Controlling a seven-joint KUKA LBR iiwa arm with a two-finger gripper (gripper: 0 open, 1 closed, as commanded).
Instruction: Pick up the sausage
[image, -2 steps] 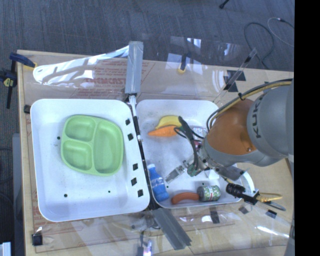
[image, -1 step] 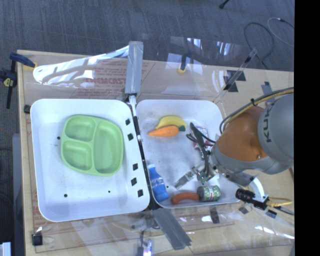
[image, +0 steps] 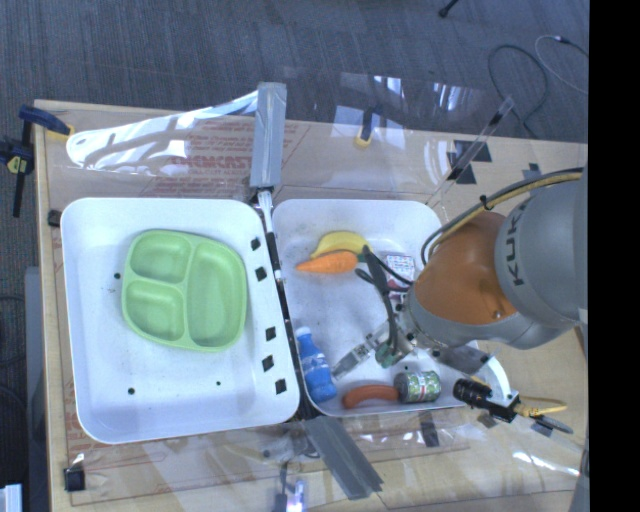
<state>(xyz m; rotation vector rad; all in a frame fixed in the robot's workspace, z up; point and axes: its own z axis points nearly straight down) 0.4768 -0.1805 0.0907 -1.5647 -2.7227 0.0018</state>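
Observation:
The sausage (image: 370, 396), short and reddish-brown, lies along the front wall of the right bin (image: 300, 215). My gripper (image: 372, 351) hangs just above and behind it, over the bin's front middle, reaching in from the right under the orange wrist band. Nothing shows between gripper and sausage, and the two look apart.
A green can (image: 418, 385) lies right beside the sausage's right end. A blue bottle (image: 316, 366) lies to its left by the bin wall. A carrot (image: 327, 264) and banana (image: 340, 243) sit at the back. The left bin (image: 90, 400) holds a green divided plate (image: 186, 289).

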